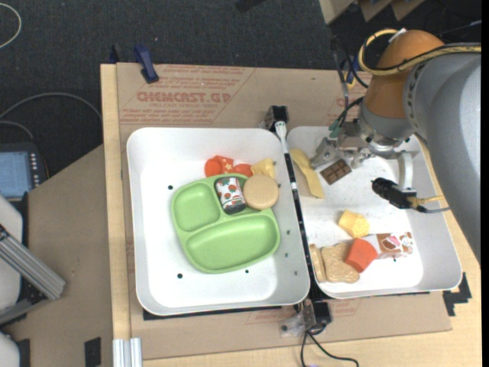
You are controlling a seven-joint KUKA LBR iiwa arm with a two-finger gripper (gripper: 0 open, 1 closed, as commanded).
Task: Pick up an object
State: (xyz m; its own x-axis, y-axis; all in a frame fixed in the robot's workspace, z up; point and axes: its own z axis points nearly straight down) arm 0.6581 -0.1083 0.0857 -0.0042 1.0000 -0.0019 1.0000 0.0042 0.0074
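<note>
Cardboard-topped bench [191, 90] carries two white bins. Left bin [153, 205]: we note a green divided tray [221, 239], a small printed can [228, 193] and a tan round piece [262, 193] at its upper edge, red pieces [221, 164] behind. Right bin [439, 258]: yellow strip [307, 174], yellow block [353, 223], orange block [361, 254], cracker [336, 264]. The jaws [336, 168] hang over the right bin's upper end, touching a brown block [335, 173]; we cannot tell whether they grip it.

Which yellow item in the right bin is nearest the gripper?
The long pale yellow strip at the bin's left edge, beside the gripper. The yellow block lies farther down, mid-bin.
</note>
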